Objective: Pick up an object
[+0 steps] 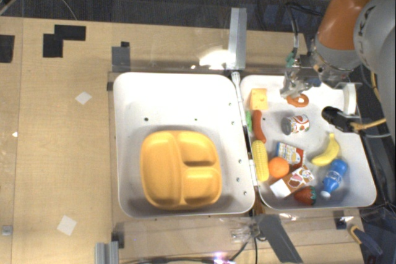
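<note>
The grey arm with its orange band (pixel 339 21) reaches in from the right and hangs over the back of the right bin (pixel 365 195). The claw (pixel 296 88) sits low there, directly above a small orange ring (pixel 299 101), apparently right on it. From this slanted overhead angle I cannot tell how wide the claw stands or whether it has hold of the ring at all.

The right bin is crowded. A yellow cheese wedge (pixel 258 98) lies in the back left corner, an orange carrot (pixel 258 126) just in front of it, then a corn cob (pixel 260 161) along the left wall. A small round can (pixel 297 125) sits near the middle, just in front of the ring. A banana (pixel 328 151) curves toward the right side, a blue bottle (pixel 333 177) in front of it. An orange fruit (pixel 278 167) rests beside the corn, with a small carton (pixel 289 151) touching it behind. At the front lie a second little carton (pixel 299 178) and a red strawberry (pixel 304 196).

The left bin (pixel 148 96) carries a yellow divided tray (pixel 180 167), lying toward the front. Both bins rest side by side on the wooden desk (pixel 55 151).
</note>
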Robot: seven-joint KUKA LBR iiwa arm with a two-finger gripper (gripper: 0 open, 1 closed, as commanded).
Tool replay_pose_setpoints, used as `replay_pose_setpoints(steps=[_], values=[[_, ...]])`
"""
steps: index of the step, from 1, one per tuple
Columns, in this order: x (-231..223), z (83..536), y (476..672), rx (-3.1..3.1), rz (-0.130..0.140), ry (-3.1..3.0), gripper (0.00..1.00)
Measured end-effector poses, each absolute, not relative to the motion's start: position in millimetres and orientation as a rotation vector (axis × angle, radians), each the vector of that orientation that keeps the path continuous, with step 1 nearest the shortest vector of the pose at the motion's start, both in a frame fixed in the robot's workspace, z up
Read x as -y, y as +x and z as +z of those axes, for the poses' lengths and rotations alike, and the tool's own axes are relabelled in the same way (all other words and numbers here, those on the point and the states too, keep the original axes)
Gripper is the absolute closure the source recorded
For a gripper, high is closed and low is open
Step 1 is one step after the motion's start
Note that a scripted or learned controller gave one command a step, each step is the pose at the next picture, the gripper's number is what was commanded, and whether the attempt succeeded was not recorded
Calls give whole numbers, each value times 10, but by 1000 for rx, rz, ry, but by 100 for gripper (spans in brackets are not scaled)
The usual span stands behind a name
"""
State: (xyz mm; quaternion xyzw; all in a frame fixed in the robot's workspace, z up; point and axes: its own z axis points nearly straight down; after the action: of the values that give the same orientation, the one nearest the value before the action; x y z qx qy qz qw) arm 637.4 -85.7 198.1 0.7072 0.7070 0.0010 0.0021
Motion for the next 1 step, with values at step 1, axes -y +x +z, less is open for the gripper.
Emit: replay_pose_setpoints(steps=[1], values=[[1662, 1614, 6248, -2437, 0, 1976, 100]])
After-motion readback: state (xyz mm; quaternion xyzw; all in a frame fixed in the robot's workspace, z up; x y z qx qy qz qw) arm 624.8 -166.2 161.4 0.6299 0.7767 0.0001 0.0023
